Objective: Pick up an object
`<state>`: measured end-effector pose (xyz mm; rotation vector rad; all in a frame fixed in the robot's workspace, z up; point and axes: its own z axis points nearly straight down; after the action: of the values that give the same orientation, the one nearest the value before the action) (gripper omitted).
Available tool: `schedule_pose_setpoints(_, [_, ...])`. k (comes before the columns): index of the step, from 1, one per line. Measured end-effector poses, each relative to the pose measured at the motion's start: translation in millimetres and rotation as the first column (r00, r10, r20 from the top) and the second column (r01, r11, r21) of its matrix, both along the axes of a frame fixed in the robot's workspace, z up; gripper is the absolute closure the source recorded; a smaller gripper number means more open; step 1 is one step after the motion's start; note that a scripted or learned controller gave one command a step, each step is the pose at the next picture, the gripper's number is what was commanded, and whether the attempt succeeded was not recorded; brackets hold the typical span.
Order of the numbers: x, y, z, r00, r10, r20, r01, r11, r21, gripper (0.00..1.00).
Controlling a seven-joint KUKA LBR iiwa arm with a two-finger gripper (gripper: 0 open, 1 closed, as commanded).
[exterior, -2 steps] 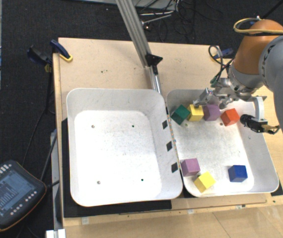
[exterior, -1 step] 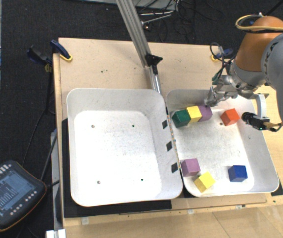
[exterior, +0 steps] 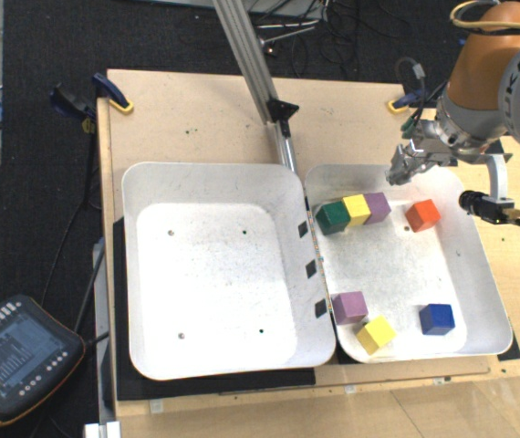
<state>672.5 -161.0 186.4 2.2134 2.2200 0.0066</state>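
Bright, even light from above; the picture is mostly sharp.

The two white bins [exterior: 214,263] and the pale bench [exterior: 196,108] look bright, but nothing shines too hard. Shadows are soft and small, just thin dark edges under the blocks [exterior: 356,212] and along the bin rims. The floor around the bench looks very dark. The gripper [exterior: 400,173] looks a bit fuzzy.

The pale wooden worktop [exterior: 196,117] carries two shallow white bins side by side: the left bin [exterior: 146,272] and the right bin [exterior: 479,281], their inner edges touching. Yellow-tipped clamps [exterior: 114,94] grip its far corners.
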Motion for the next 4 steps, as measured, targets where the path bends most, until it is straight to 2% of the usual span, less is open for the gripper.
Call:
schedule_pose_setpoints(1, [1,0,28,1.000,0.000,-0.002,0.000,1.000,0.000,1.00])
schedule_pose_setpoints(2, [-1,63,39,1.000,0.005,-0.006,-0.005,1.000,0.004,1.00])
schedule_pose_setpoints(4, [-9,180,32,1.000,0.005,-0.009,-0.005,1.000,0.004,1.00])
